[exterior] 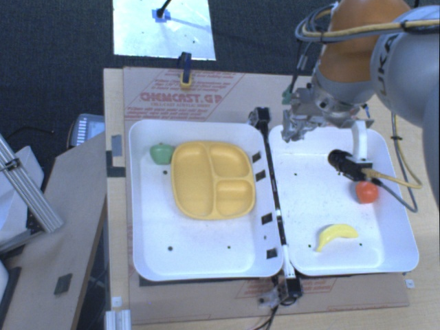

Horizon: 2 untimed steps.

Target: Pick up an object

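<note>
In the right bin (392,253), a yellow banana (335,236) lies near the front and a small red-orange fruit (367,192) sits by the right wall. A green apple (161,153) rests at the back left of the left bin (151,253), touching a yellow divided plate (212,179). My gripper (297,128) hangs over the back left corner of the right bin, close to the divider, well away from the banana and the red fruit. Nothing shows under it.
A black part on a white stem (346,163), trailing a yellow cable, hangs over the right bin just behind the red fruit. The bulky grey and orange arm (364,40) covers the back right. A black clip strip (268,184) runs between the bins.
</note>
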Each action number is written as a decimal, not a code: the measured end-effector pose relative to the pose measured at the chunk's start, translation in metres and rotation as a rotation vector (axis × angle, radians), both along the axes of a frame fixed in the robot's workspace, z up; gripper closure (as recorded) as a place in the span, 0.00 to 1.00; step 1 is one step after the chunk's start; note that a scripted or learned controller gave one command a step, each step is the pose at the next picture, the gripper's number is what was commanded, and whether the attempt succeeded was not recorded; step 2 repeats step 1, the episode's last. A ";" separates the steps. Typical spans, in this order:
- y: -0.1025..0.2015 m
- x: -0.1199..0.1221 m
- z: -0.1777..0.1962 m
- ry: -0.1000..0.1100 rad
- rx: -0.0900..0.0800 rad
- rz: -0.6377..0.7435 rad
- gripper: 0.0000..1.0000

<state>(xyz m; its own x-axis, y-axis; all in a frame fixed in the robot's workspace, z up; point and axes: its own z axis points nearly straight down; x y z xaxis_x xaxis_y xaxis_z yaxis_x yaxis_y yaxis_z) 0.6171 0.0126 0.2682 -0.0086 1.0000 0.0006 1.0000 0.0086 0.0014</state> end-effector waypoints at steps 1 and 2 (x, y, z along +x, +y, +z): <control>0.053 0.019 -0.002 -0.003 0.000 0.000 1.00; 0.053 0.019 -0.002 -0.003 0.000 0.000 1.00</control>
